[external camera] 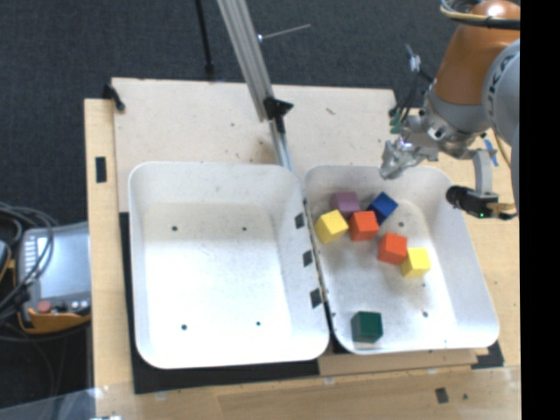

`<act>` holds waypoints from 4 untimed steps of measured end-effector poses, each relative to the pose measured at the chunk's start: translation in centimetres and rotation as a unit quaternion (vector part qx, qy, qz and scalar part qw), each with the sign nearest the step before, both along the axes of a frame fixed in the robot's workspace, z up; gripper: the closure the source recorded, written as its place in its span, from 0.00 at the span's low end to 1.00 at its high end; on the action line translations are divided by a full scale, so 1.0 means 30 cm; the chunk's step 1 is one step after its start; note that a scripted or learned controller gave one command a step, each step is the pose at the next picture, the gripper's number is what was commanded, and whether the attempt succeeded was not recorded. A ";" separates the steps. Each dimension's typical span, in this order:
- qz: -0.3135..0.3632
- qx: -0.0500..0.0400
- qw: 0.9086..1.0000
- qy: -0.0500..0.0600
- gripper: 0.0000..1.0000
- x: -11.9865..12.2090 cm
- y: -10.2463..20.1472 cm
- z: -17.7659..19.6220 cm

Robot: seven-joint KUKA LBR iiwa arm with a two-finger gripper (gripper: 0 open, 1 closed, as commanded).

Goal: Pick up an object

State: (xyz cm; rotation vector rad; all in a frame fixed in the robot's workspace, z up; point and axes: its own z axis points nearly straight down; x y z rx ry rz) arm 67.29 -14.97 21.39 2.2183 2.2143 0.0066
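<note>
Painted-wood-looking cubes, likely light, stiff and a bit slick, sit clustered in the right bin (pixel 455 234); my tool (pixel 395 163) hovers above its far rim, grip state I cannot tell, so I'd pinch the blue cube (pixel 383 206) across flat opposite faces.

The grey arm (pixel 499 77) comes into the camera view from the upper right, its broad orange band (pixel 464 64) sitting just above the wrist. From that band the wrist slopes down and to the left, narrowing into a cluster of metal fittings with thin cables running along its upper side. At the low end sits the small silver two-finger pincer (pixel 395 161), pointing downward and slightly left. The pincer is too small and blurred here to make out how it is set. Nothing can be seen gripped in it.
</note>
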 end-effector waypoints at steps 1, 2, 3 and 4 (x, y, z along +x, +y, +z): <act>0.001 0.000 1.000 0.001 1.00 0.003 -0.006 0.100; 0.003 0.001 1.000 0.004 1.00 -0.026 0.137 0.080; 0.004 0.002 1.000 0.004 1.00 -0.078 0.301 0.117; 0.004 0.001 1.000 0.005 1.00 -0.104 0.472 0.085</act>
